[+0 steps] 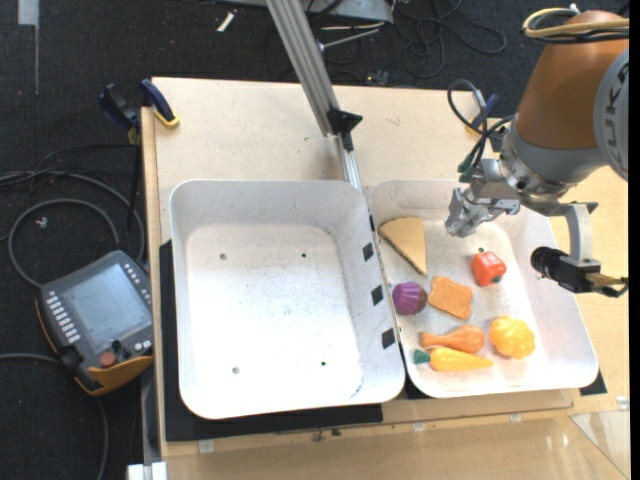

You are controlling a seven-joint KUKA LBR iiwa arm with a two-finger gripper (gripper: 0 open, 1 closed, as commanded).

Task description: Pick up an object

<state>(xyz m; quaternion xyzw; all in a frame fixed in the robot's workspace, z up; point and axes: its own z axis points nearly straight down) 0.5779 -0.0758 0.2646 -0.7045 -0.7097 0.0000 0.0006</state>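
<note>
The right bin (565,343) holds several toy foods: a tan wedge (405,241), a red pepper (488,267), a purple piece (408,297), an orange slab (451,297), an orange drumstick shape (455,340), an orange carrot with a green tip (456,360) and a yellow pepper (512,337). My gripper (462,221) hangs over the back of this bin, between the tan wedge and the red pepper, pointing down. Nothing shows between its fingers.
The left bin (200,268) sits beside the right one, sharing a raised middle wall. A slanted metal rail (305,53) runs down to the bins' back edge. A teach pendant (95,308) lies on the floor at left.
</note>
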